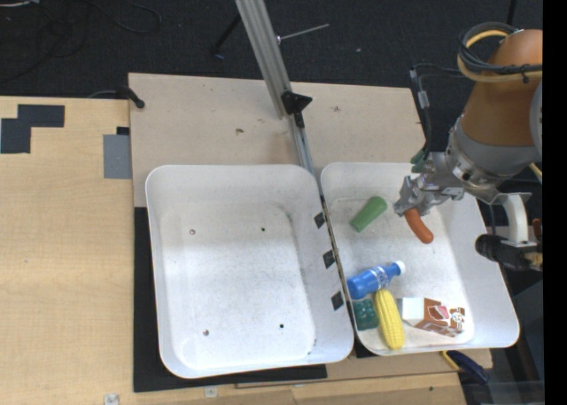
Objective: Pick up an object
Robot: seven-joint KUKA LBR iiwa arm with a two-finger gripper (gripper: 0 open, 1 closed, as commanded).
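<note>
No legible writing on blue bottle (373, 280)

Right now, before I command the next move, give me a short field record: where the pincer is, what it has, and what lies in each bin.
pincer position: pincer over the upper part of the right bin
pincer contents: orange carrot-like piece hangs at its tips; grip unclear
right bin upper: green cylinder, left of the pincer
right bin lower: blue bottle, yellow corn cob, small brown-and-white carton
left bin: left bin shows only dark specks
</note>
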